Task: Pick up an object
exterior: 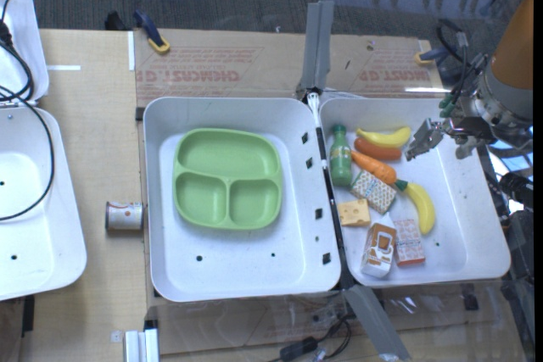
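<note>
The hand (441,134), fingers spread and holding nothing, is hovering just right of the upper banana (383,135) in the right bin (475,242); next, descending and closing.

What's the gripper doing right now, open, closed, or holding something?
Gripper: over the right bin, above its far right part, beside the bananas; nothing seen between its fingers. Open or closed cannot be told.
</note>
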### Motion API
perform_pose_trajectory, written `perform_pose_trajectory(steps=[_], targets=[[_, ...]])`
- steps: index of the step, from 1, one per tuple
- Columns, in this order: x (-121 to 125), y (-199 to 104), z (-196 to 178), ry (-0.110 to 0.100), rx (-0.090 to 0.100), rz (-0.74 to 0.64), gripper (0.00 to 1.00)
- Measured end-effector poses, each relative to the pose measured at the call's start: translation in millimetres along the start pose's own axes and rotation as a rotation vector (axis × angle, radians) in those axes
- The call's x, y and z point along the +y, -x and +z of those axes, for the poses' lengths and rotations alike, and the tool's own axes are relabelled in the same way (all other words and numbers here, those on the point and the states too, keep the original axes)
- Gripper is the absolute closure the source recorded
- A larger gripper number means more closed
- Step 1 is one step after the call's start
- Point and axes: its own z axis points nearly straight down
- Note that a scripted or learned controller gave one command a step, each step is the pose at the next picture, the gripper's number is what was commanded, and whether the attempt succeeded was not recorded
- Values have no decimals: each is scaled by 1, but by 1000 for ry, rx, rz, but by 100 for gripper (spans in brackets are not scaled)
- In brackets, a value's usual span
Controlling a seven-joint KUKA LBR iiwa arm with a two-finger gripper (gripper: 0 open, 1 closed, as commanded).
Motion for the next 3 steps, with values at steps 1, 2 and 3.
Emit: perform_pose_trajectory(steps=[1,2,3], targets=[[55,4,172,8,-1,-181,0],[56,5,163,8,0,-177,100],[90,-68,55,3,-1,-165,100]])
